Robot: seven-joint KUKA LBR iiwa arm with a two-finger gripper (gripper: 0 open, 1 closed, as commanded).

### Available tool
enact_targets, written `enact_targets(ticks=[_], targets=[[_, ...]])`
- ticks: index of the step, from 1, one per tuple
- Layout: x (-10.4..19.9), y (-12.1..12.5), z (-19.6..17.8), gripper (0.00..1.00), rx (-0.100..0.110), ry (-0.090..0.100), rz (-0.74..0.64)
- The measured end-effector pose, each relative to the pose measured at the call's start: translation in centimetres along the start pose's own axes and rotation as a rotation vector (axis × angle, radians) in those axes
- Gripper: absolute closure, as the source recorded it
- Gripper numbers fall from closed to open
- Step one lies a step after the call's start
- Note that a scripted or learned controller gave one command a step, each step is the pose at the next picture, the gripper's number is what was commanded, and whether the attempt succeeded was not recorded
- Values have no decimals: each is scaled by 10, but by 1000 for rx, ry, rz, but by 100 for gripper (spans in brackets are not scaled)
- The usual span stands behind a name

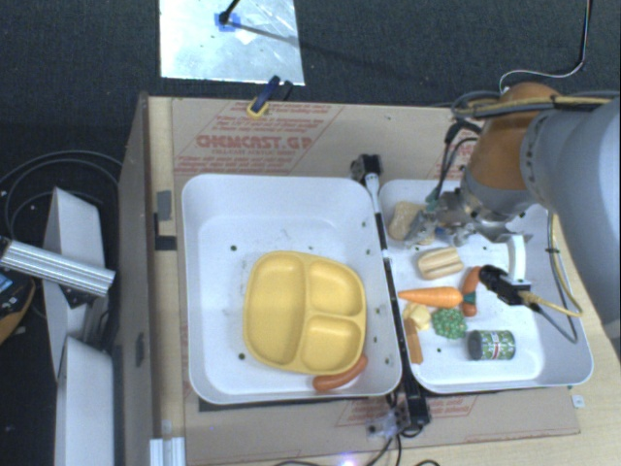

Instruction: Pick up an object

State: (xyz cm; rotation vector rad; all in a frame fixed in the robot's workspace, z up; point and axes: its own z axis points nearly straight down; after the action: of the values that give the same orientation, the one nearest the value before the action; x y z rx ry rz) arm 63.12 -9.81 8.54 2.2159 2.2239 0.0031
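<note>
Camera view showed the arm [543, 153] bent down from the right, its claw [439, 219] low over the right bin's [558, 357] far left corner, beside a bun [439, 260]; finger state unclear.

Brown cardboard sheet [281, 134] under the bins, silver foil square [231, 25] on dark carpet beyond.

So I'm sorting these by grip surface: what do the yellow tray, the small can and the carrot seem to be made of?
The yellow tray looks like moulded plastic: smooth, one even colour, rounded compartments with a soft sheen. The small can is probably metal or a plastic imitation; it has a green label and a pale end. The carrot looks like toy plastic: an even, smooth orange surface.
</note>
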Motion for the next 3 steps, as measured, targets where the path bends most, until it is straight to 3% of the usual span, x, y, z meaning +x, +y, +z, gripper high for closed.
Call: enact_targets(ticks=[1, 2, 3], targets=[[9, -44, 1, 0, 3, 0, 2], [-3, -103, 1, 0, 3, 0, 3], [-67, -133, 1, 0, 3, -1, 5]])
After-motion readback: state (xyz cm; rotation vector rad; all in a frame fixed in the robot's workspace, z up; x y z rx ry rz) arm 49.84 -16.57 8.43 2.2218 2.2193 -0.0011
